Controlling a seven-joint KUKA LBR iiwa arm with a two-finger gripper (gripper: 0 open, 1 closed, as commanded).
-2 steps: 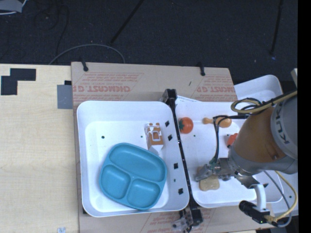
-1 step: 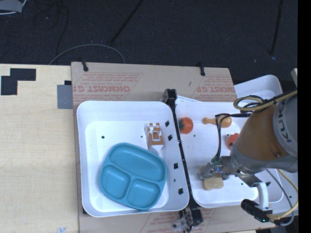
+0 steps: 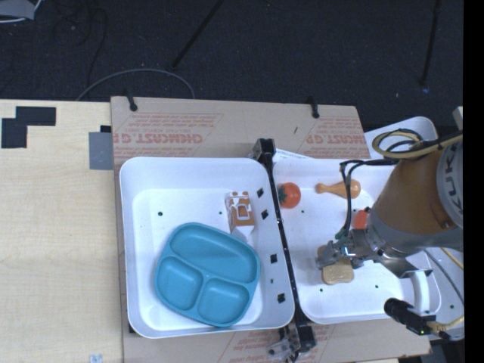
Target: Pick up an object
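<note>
Two white bins sit side by side on the table, and the gripper [image 3: 338,257] is low in the right bin [image 3: 318,308], directly over a tan block [image 3: 338,274] that lies just below the jaws in the view; whether the jaws are spread or closed I cannot tell, and nothing is visibly held, so the pick looks unfinished. That block's long axis runs roughly left to right across the view, slightly tilted, while a wooden pin [image 3: 338,189] lies farther up from the jaws, its knob end pointing left
</note>
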